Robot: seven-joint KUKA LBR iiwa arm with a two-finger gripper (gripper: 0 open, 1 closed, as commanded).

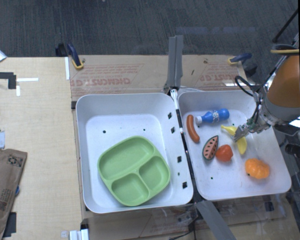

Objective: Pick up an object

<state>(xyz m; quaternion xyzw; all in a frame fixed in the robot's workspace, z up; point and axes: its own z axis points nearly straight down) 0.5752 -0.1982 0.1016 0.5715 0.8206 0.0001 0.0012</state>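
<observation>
The pincer sits low in the right bin, clamped on the banana; its long axis runs top-left to bottom-right.

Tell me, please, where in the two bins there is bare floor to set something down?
Left bin: bare floor behind the green divided plate, toward the far wall. Right bin: a free strip along the near wall, below the watermelon slice and tomato, left of the orange. It is crowded around the end effector, by the banana, blue bottle and sausage.
</observation>
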